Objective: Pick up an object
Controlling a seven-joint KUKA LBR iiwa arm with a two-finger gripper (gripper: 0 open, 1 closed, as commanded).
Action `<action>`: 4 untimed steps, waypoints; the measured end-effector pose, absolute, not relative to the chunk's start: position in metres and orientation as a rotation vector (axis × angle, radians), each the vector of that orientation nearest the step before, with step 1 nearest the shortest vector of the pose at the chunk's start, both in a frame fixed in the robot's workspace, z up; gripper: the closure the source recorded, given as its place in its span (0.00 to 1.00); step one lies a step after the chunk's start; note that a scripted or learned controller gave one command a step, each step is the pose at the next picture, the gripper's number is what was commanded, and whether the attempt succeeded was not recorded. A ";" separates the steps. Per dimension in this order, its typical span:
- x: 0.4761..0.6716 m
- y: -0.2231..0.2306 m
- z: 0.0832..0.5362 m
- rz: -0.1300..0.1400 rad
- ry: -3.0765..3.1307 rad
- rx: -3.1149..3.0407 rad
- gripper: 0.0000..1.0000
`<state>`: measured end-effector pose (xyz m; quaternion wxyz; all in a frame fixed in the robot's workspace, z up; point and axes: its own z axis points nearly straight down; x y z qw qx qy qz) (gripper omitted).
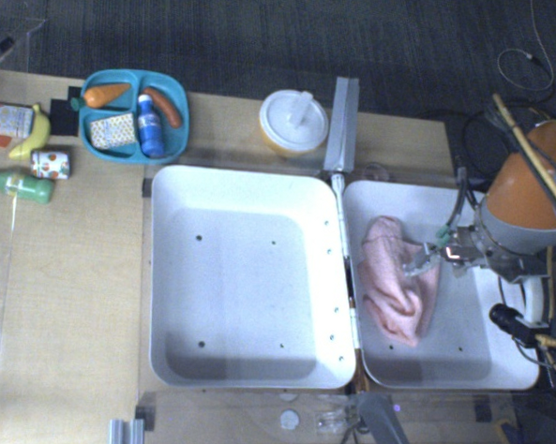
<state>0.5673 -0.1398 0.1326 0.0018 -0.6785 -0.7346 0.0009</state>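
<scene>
My hand is down in the right bin, right at the pink cloth, the one thing here to pick up. The cloth lies crumpled along this bin's left side, close to the wall it shares with the left bin. My tips are at the cloth's upper right fold, touching or nearly so; I cannot tell whether they are spread or pinched, the view is too small and cluttered there. To do this well, I judge I should sink into the thickest bunch of fabric, not the thin edge, and close on a real fold before lifting straight up. Room looks good: bare bin floor to the cloth's right, toward my arm. The tight side is the shared wall beyond the cloth.
</scene>
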 end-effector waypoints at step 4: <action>0.561 -0.118 0.091 -0.016 -2.623 -1.759 0.00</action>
